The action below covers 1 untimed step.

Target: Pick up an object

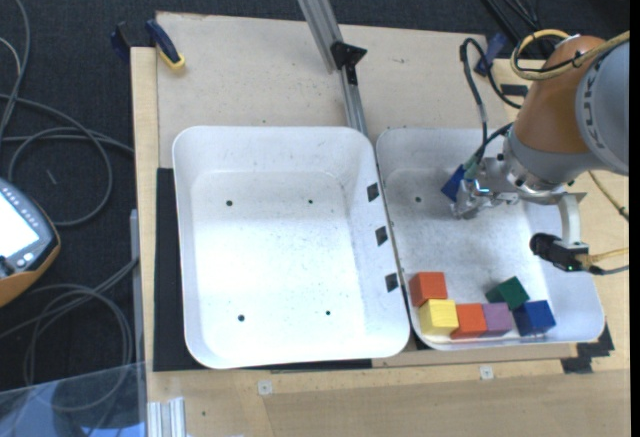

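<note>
Camera view looks down at a slant on a wooden tabletop [250, 75] that carries two shallow white bins side by side. The right bin [420, 160] is the landmark here. All the candidate objects sit bunched along its near wall: an orange block [429, 285], a yellow block [437, 313] touching it just in front, then a second orange block [468, 319], a purple block [497, 318], a blue block [536, 316] and a green block [511, 291] tucked just behind those last two. They probably gathered there because the bin floor lets loose pieces slide to one wall (a judgement, not something seen).

The hand [468, 202] hangs over the middle of the right bin, toward its far half, well apart from the cluster of blocks. A small blue part shows beside it, likely belonging to the tool itself; whether the hand is apart or together, I cannot tell at this angle. Nothing is visibly clamped in it.

The left bin [200, 155], just beside the right bin, has only small dark specks on its floor.

The pick looks not yet done: the arm would need to travel toward the near wall of the right bin, where tightly packed blocks leave little room around any one of them.
</note>
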Available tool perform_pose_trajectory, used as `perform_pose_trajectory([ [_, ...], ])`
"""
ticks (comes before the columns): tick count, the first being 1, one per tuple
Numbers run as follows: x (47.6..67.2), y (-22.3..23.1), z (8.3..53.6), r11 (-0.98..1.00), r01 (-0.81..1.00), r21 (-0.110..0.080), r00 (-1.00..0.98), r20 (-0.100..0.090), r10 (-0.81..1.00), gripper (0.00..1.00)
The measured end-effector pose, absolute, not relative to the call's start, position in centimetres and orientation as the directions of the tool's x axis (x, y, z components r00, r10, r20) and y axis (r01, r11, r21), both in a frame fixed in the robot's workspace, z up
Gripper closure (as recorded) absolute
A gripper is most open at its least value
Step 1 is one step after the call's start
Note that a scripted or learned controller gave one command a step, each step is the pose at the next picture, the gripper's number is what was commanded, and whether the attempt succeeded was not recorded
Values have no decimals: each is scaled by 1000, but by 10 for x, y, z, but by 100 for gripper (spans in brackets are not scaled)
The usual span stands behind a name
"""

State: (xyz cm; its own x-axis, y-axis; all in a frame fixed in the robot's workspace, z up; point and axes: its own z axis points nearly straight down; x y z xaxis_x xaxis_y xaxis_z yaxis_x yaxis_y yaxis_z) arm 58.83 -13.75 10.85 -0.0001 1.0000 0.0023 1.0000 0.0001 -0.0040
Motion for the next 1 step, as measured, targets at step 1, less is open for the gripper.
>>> perform_pose_trajectory([
  [1, 589, -138, 109, 0, 1000, -1, 0, 1, 1000, 0],
])
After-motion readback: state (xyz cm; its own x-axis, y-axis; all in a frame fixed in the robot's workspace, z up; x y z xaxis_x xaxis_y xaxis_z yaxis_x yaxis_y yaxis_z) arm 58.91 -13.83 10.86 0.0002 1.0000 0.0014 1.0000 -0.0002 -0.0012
